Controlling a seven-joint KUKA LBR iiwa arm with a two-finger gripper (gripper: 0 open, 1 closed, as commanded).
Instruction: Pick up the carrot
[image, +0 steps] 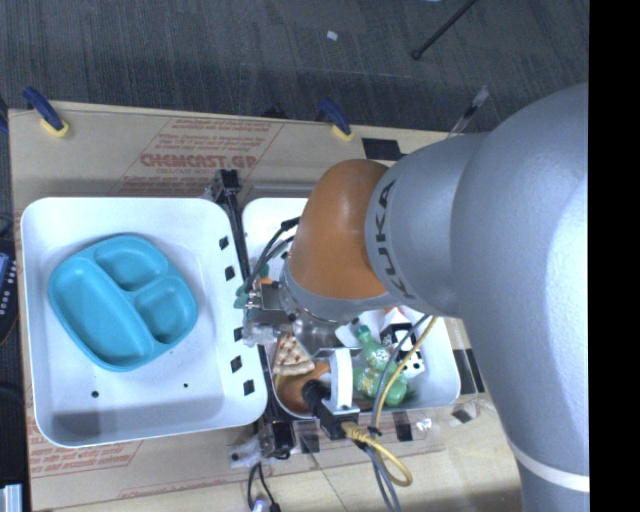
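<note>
We are looking down on the counter (150, 160), where the arm (470, 230) is reaching into the right bin (265, 215) and covering most of it. The end effector (275, 318) is hanging low at the bin's left wall; its fingers are hidden by the wrist hardware, so we cannot tell how wide it is standing. Just below it, a waffle-patterned piece (288, 350) is lying on a brown rounded object (292, 388). To its lower right, a green item (378, 372) is resting among white parts. We cannot identify the carrot with certainty — the arm is masking the bin. Well to the left, the left bin (60, 400) is holding a blue divided tray (122, 298).
</note>
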